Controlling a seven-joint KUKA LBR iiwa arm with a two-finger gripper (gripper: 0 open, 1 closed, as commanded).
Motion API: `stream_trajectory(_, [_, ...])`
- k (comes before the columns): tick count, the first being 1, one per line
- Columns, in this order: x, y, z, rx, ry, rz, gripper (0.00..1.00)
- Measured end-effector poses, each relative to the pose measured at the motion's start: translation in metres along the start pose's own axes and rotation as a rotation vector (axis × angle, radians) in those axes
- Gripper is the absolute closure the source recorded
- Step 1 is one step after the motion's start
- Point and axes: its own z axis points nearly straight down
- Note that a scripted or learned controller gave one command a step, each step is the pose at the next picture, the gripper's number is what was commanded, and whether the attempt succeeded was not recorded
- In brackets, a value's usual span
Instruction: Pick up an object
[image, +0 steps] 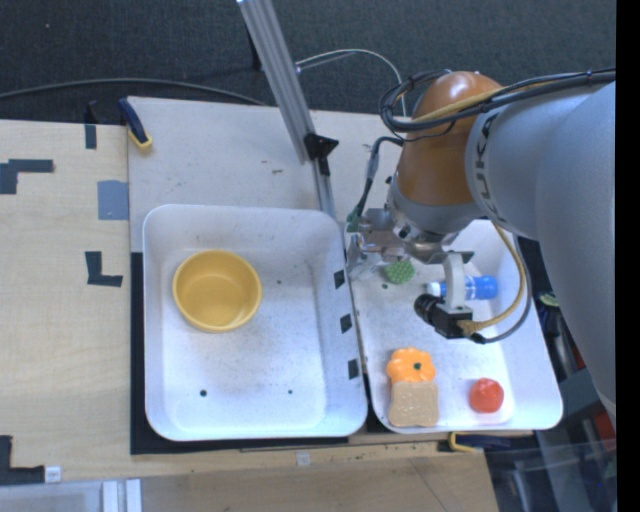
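**Arm low over the right bin, toys spread beneath it**

We see the grey arm reaching in from the right, its orange band sitting above the wrist. The gripper hangs over the far left part of the right bin, close to the wall shared with the left bin. From above, the wrist hides most of the gripper, so we cannot tell how wide it stands or whether anything sits in it.

Just beside the gripper, on the floor of the right bin, lies a small green object, partly hidden by the wrist; we cannot tell whether the two touch. A little to the right, a small blue and white object lies near a black fitting on the arm's cabling.

Along the near edge of the right bin we find three more things. An orange pumpkin-shaped toy touches a tan slice of toy bread that lies just in front of it. A red ball-like toy sits apart from them, to the right.

In the left bin, a yellow bowl stands upright toward the far left side, well apart from the arm.

A metal post rises at a slant behind the bins.
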Motion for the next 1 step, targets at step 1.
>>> stream_trajectory(1, [0.0527,-0.0308,0.0018,0.001,0.0,-0.001,1.0])
